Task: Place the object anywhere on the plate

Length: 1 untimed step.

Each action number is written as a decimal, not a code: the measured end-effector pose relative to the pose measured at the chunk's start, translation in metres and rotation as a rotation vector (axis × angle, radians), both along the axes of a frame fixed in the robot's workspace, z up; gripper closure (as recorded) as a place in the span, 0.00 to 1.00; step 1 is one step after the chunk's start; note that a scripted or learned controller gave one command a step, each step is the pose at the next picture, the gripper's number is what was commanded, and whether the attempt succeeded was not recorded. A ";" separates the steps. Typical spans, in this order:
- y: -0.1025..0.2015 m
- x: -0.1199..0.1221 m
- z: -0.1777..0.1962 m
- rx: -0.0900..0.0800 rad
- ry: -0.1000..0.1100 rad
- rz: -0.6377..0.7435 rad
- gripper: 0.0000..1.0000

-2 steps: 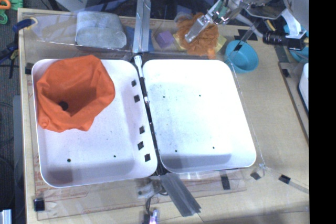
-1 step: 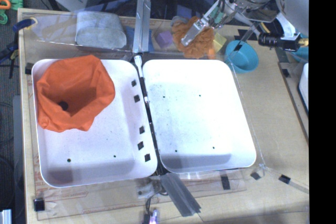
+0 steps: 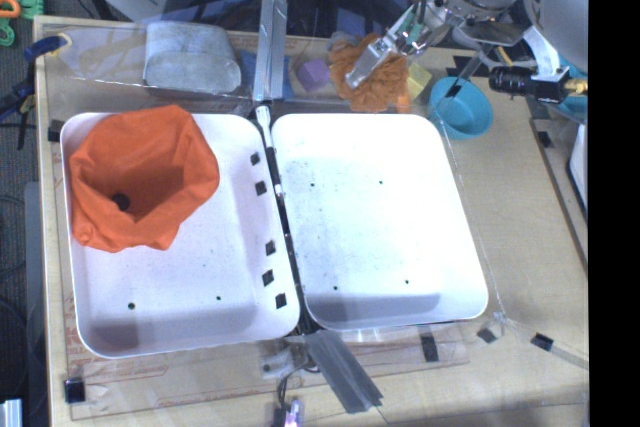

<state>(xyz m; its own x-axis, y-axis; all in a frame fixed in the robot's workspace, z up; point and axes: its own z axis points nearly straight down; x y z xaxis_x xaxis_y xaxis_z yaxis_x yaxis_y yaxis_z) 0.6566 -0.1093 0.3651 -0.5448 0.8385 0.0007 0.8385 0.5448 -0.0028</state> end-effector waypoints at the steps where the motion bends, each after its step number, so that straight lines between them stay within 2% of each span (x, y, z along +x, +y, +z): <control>1: -0.021 0.000 -0.028 0.000 0.001 -0.106 1.00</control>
